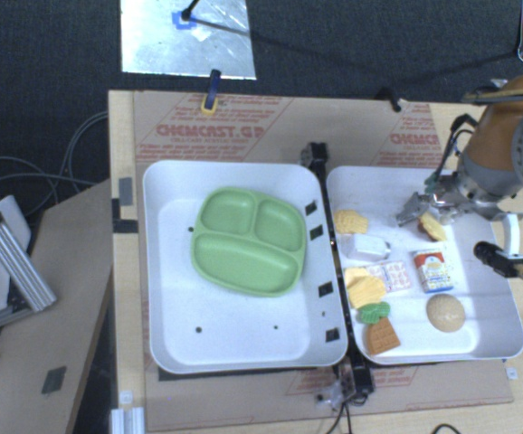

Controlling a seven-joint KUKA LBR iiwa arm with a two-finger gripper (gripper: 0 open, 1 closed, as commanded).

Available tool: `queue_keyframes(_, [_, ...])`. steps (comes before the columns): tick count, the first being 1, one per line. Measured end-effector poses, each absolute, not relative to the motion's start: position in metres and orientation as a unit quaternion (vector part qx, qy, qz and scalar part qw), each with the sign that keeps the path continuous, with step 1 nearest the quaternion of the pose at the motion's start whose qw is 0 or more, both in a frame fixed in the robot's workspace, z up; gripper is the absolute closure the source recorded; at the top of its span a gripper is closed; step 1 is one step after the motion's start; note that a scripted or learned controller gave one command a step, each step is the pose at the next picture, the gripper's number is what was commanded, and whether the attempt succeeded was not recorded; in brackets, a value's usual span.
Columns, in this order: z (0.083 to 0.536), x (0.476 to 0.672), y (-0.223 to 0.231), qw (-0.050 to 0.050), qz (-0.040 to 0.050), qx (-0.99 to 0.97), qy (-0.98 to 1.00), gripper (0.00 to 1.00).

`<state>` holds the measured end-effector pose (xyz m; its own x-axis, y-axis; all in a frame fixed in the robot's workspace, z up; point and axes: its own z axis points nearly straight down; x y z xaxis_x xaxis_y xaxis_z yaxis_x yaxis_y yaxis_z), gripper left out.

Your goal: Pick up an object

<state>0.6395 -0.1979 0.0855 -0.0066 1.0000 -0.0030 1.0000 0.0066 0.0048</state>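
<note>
Right bin: gripper hovering at 12 o'clock, fingers spread, holding nothing; yellow piece risking being nudged aside.

grey arm with orange band: cut off by the right edge, its upper part out of sight
end effector: too small and blurred to tell how its fingers stand
yellow curved food piece: partly hidden under the end effector
small red-and-white box: label print too small to read
</note>
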Motion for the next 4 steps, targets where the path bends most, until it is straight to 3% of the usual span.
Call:
queue_keyframes(1, [0.097, 0.64, -0.197, 0.003, 0.0014, 0.704, 0.71, 1.0])
queue_keyframes(3, [0.216, 0.633, -0.187, 0.002, 0.0012, 0.705, 0.709, 1.0])
queue_keyframes(4, [0.225, 0.634, -0.187, 0.002, 0.0011, 0.705, 0.709, 1.0])
